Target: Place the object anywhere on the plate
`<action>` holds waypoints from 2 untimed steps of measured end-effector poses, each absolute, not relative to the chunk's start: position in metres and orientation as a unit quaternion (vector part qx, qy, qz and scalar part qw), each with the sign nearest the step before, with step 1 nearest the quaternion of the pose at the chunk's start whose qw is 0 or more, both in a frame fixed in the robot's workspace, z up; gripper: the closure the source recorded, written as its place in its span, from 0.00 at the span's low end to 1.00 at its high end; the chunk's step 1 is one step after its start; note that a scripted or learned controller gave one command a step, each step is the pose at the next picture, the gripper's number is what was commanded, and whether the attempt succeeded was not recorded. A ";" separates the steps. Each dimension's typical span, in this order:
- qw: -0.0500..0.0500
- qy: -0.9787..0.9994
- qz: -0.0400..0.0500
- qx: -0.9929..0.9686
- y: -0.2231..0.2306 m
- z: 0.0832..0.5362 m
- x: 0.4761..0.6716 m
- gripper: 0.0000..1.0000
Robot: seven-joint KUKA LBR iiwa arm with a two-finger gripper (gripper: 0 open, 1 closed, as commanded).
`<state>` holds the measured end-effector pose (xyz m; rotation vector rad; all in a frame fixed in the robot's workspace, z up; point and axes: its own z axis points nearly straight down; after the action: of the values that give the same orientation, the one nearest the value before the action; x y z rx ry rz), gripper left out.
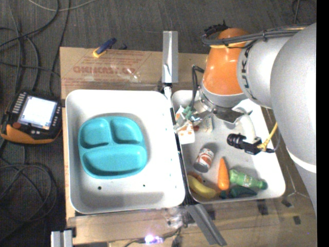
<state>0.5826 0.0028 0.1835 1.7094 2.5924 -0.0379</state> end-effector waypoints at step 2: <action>0.002 0.804 -0.002 0.594 0.007 0.193 0.542 1.00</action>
<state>0.5422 0.0071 0.1928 1.8645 2.5236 -0.0068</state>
